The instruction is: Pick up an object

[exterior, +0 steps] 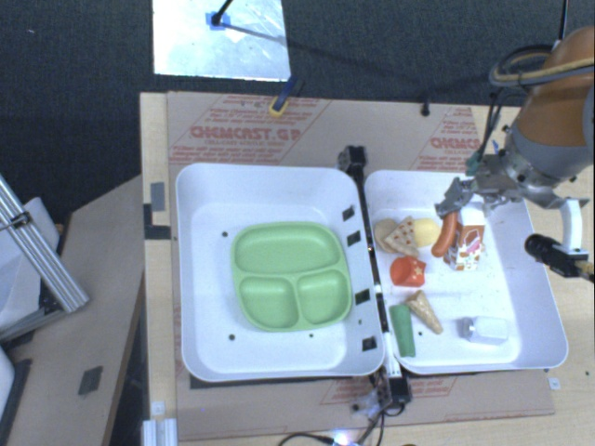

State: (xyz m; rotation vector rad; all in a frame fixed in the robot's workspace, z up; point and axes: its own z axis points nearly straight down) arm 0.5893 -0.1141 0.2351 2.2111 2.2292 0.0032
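My gripper (462, 196) hangs over the upper part of the right bin (539, 342); how its jaws stand, I cannot tell. Just below it lies the hot dog (447, 234), orange-red and long, tilted, between a yellow piece (424, 231) and a small carton (469, 247).

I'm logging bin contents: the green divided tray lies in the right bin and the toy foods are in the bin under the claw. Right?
Not quite. The camera view shows the green divided tray in the left bin, not the right. The toy foods do lie in the right bin, under the claw.
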